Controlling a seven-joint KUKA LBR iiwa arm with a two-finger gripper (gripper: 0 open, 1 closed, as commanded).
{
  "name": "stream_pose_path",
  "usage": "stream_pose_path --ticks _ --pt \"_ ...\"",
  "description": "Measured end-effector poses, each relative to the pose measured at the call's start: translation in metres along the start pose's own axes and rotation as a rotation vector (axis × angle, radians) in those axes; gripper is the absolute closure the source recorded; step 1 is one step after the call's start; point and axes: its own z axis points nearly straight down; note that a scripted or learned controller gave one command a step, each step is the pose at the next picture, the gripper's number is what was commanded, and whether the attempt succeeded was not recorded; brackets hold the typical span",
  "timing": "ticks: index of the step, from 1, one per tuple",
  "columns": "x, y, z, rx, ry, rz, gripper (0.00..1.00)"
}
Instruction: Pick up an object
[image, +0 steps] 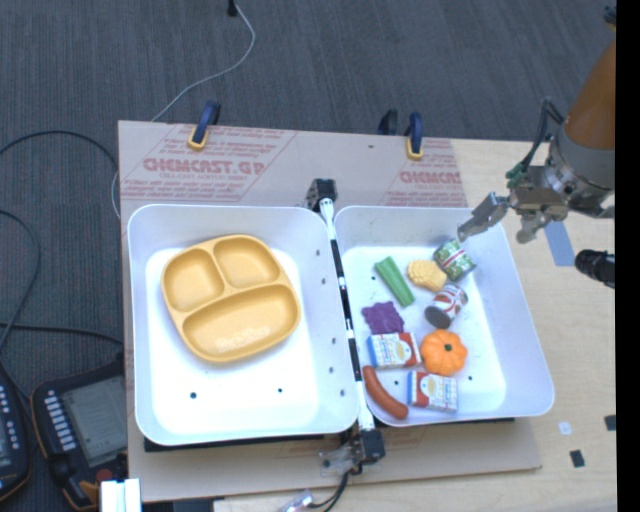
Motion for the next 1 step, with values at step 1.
stream_pose_path --ticks 1 --pt "0.0183 -0.0196 0.146 0.004 0.001 0.0 0.0"
